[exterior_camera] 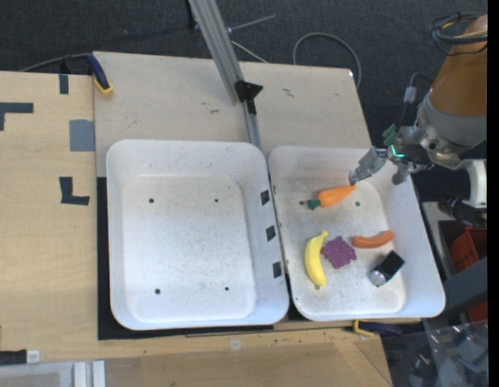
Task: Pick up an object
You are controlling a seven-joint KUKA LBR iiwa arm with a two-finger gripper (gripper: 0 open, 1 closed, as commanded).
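Right bin — hand above carrot.

The worktop is pale, with a lighter wood panel on its left side that carries grey and dark tape patches, and a blue and yellow clamp sits at the panel's upper corner. A slanted aluminium rail runs down from the top to a black bracket just above the gap between the two bins, and a thin pale cable loops over the worktop's far right edge. Dark carpeted floor lies beyond the worktop.
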